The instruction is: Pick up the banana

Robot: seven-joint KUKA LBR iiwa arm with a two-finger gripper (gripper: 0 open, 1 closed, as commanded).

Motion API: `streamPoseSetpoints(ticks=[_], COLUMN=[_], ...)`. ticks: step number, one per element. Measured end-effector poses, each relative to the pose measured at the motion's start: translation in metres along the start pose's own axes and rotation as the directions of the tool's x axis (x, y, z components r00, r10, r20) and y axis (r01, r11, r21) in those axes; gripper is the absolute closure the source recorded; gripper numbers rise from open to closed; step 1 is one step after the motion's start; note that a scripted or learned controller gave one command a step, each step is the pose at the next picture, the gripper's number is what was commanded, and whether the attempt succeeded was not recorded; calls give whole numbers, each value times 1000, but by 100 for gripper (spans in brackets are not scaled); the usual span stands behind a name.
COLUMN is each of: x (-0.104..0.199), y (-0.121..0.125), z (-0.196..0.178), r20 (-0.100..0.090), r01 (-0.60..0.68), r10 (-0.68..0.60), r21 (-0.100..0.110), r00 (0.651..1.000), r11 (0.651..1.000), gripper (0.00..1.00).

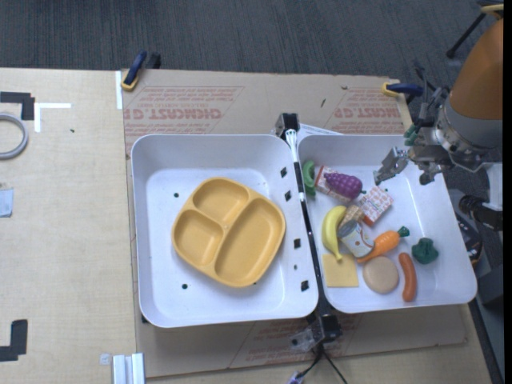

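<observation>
The yellow banana (332,231) lies in the right bin (448,294), near its left wall, curved and pointing toward the front. My gripper (394,166) hangs above the bin's far right part, up and to the right of the banana and well apart from it. Its fingers look slightly apart with nothing between them.
Around the banana lie purple grapes (344,185), a small red-and-white box (374,206), a carrot (382,244), a cheese slice (341,272), a round bun (381,276), a sausage (409,277) and broccoli (425,250). The left bin (152,238) holds a yellow divided plate (228,231).
</observation>
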State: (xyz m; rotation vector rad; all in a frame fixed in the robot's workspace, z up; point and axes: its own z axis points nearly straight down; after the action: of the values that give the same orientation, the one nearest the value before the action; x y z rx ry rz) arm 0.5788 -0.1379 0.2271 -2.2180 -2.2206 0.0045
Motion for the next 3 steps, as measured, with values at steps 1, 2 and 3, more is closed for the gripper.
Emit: streamPoseSetpoints(ticks=[1, 2, 3], x=[103, 42, 40], y=[-32, -8, -8], z=[37, 133, 125], r20=[0, 1, 4], r01=[65, 95, 92], r10=[-65, -95, -92], r21=[0, -5, -6], r00=[998, 995, 996], r11=[998, 995, 996], gripper=[0, 0, 100])
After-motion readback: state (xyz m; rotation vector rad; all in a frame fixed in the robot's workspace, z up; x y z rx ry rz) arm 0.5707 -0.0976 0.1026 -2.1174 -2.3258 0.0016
